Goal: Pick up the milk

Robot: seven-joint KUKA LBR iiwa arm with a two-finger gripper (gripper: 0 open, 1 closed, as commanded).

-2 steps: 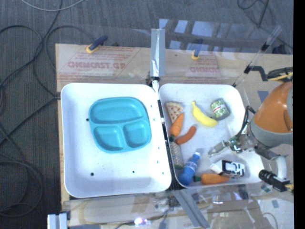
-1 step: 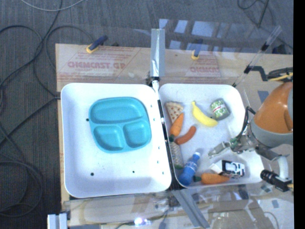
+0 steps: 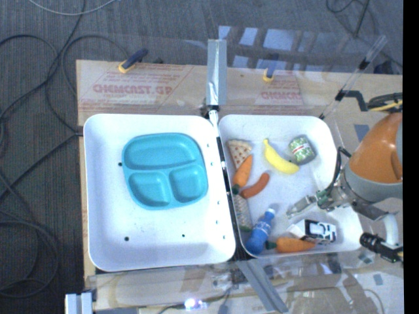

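While the arm point(image 3: 376, 159) reaches in from the right, its gripper point(image 3: 302, 207) hangs low over the right bin point(image 3: 325, 126), fingers spread and gripping nothing.
The milk point(image 3: 320, 230), a small white carton, lies on its side just below the fingertips, by the bin's near right corner, with a carrot point(image 3: 294, 244) touching it on the left.
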